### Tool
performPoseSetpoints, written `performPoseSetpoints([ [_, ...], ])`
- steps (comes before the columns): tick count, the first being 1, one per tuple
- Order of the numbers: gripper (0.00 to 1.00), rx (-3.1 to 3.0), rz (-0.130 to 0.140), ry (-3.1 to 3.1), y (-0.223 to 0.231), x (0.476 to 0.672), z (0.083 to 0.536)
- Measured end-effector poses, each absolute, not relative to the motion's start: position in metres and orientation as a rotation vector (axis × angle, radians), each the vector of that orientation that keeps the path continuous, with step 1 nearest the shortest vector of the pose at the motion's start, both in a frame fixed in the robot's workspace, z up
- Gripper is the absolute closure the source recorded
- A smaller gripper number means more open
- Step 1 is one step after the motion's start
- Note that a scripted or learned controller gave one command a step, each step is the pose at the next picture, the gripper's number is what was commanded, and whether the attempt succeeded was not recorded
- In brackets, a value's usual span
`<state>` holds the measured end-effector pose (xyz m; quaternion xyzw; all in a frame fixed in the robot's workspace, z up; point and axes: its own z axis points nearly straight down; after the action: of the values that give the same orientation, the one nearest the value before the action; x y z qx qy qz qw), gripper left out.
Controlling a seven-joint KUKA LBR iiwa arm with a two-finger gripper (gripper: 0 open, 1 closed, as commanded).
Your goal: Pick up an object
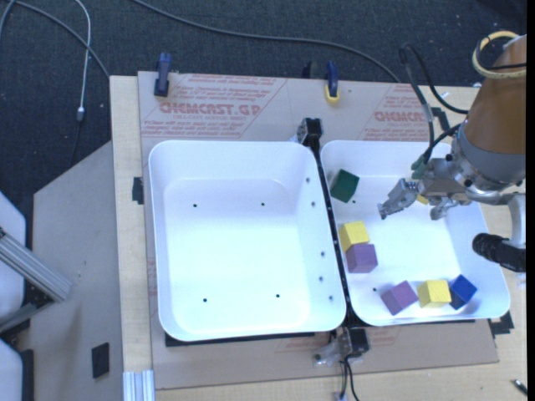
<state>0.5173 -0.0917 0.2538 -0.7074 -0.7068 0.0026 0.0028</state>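
Observation:
The right bin (468, 307) holds several small blocks. A green block (343, 185) lies near its back left corner. A yellow block (354, 233) and a purple block (361, 258) touch each other by the left wall. Near the front wall a purple block (399, 296), a yellow block (434, 292) and a blue block (462, 291) sit in a row. My gripper (415, 201) hangs above the middle of the right bin with its fingers spread open and nothing between them. It is right of the green block and above the front row.
The left bin (167, 249) stands beside the right one, their walls meeting at a central ridge (328, 232). Clamps (162, 67) hold the cardboard backing at the far edge. Cables (58, 23) run over the dark floor at the back left.

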Motion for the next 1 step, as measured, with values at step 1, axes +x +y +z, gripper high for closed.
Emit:
performPoseSetpoints([
  [1,0.00,-2.221,-0.001,-2.222,-0.0914,0.5186,0.2575],
])
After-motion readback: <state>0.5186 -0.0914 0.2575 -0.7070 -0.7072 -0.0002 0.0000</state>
